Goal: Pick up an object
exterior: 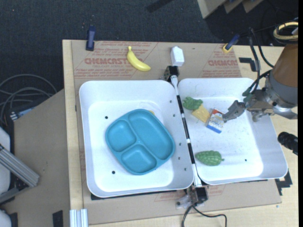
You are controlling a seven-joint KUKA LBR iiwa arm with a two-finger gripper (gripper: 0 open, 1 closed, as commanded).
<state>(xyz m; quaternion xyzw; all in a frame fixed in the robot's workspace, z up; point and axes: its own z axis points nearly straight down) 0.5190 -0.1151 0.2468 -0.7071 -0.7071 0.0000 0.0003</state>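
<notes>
Here the small boxed item (215,122) is lying in my right bin (265,141), its long axis running from one o'clock to seven o'clock. My gripper (232,112) is hovering at its two o'clock, fingers slightly apart, gripping nothing. A yellow block (200,114) and leafy green piece (191,103) are sitting at ten o'clock; a green vegetable (209,157) at six. A blue divided plate (138,141) is filling the left bin (94,108).

Bench is a tan cardboard-covered board (156,63) w/ red printed lettering. Two shallow white plastic bins sit on it side by side, touching in the middle: left bin (90,126), right bin (265,155). On the bare strip behind them: a yellow plastic banana (137,61) and, just right of it, a small white block (177,56).
</notes>
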